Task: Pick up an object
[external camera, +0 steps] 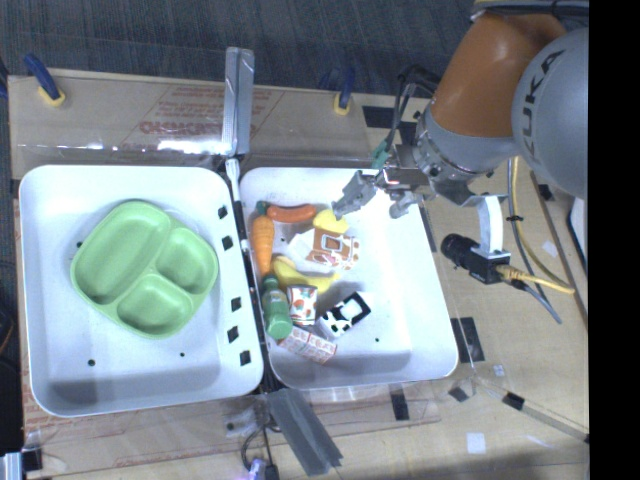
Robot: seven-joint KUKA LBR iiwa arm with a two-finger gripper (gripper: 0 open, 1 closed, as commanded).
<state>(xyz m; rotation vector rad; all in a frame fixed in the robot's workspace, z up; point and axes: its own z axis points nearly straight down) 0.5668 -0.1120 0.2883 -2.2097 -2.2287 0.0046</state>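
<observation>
End effector [380, 194] hangs over the far part of the right bin [425, 298], fingers spread apart and grasping nothing. Toy foods lie heaped at the bin's left side: carrot [261, 242], sausage [291, 212], banana [295, 273], green bottle [276, 313].

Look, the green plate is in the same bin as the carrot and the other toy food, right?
Not quite. The camera view shows the green plate alone in the left bin, while the carrot and the other toy food lie in the right bin, with the claw above that bin's top edge.
</observation>
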